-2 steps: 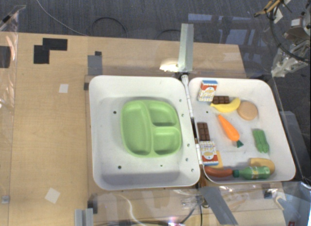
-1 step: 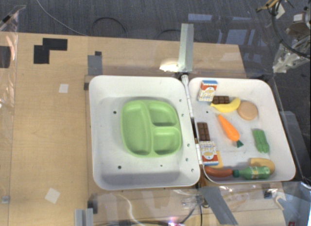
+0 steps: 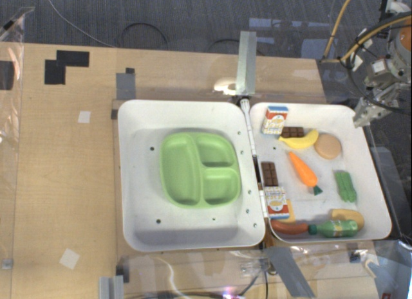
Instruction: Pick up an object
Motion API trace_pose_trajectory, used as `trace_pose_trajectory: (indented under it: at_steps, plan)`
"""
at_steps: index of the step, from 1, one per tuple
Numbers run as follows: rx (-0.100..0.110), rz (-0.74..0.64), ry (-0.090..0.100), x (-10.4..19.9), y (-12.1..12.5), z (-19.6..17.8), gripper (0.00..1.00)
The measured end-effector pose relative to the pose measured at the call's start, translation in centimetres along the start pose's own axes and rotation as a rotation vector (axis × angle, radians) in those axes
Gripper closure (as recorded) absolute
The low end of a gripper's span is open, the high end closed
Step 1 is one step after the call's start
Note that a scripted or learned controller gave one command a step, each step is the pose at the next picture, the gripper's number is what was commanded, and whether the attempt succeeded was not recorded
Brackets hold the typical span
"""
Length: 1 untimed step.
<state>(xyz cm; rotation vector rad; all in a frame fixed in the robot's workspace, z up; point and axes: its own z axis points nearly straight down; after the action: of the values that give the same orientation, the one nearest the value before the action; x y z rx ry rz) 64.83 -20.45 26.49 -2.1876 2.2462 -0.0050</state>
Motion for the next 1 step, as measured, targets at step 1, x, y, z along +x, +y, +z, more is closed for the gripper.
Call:
trace_pose_trajectory:
  at_steps: [1]
  plan:
    - [0.006, -0.150, 0.001, -0.04, -2.25, -4.95, 1.00]
